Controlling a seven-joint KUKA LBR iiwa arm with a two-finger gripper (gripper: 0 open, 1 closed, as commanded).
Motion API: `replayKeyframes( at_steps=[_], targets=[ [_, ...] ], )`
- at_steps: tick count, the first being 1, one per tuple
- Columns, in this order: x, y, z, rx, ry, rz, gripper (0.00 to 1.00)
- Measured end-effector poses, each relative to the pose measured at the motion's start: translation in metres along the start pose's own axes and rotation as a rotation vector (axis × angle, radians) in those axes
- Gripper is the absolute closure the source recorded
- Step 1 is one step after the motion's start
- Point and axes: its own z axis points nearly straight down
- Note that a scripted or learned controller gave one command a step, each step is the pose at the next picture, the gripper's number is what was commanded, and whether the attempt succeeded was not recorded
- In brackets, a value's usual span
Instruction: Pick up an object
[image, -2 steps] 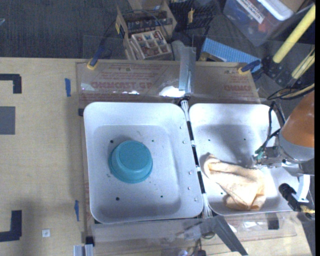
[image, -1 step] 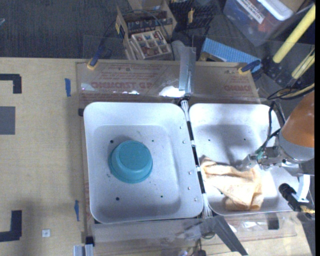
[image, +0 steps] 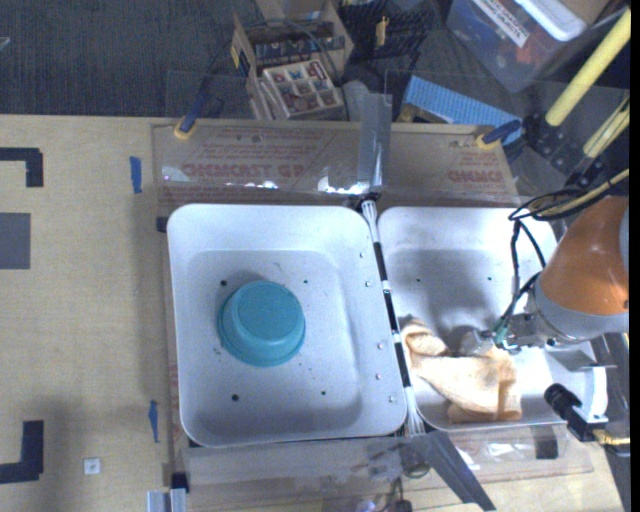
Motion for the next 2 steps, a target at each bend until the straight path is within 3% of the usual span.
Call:
replayKeyframes(
  at_steps=[1,2],
  targets=[
    [-0.0014,0.0011,-0.0082,-0.003,0.000,0.004,1.00],
    [-0.0016,0.0011,-0.0083,-0.003,0.000,0.004,0.00]
  ],
)
